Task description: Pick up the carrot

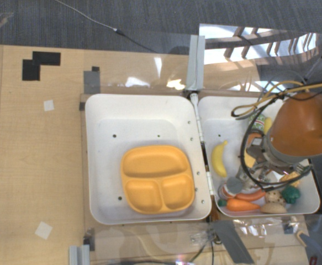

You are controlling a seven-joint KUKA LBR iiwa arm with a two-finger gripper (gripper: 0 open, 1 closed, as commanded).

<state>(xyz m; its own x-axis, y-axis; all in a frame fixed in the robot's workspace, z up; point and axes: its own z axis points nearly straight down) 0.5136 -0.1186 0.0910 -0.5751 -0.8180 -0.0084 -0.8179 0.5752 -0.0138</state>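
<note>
Right now the carrot (242,205) lies at about 6 o'clock in the right bin (222,115), its length running roughly along the near wall, orange and plump, with its tip toward the bin's near left corner. Just above it sits a second slim red-orange piece (254,195), perhaps a chili or another carrot, and at the carrot's 3 o'clock a pale, speckled item (275,205) touches or nearly touches it. A green toy vegetable (291,194) sits further toward 3 o'clock. A banana (220,158) lies upright-on-plan at 9 o'clock in the same bin. The left bin (103,120) carries a yellow divided plate (157,178).

The arm's orange band (304,127) hangs over the right bin's 3 o'clock half, with the gripper (264,174) beneath it, close above the clutter and slightly to 1 o'clock of the carrot. Whether the fingers are spread or closed I cannot tell; cables and the wrist body cover them.

The risk, as I judge it, is crowding: the carrot is hemmed by the near wall and its neighbours, so a descent may pinch the red piece instead, or nudge the carrot hard against the wall and slide off its rounded side. Part of the bin under the wrist is hidden, so further items there cannot be ruled out
</note>
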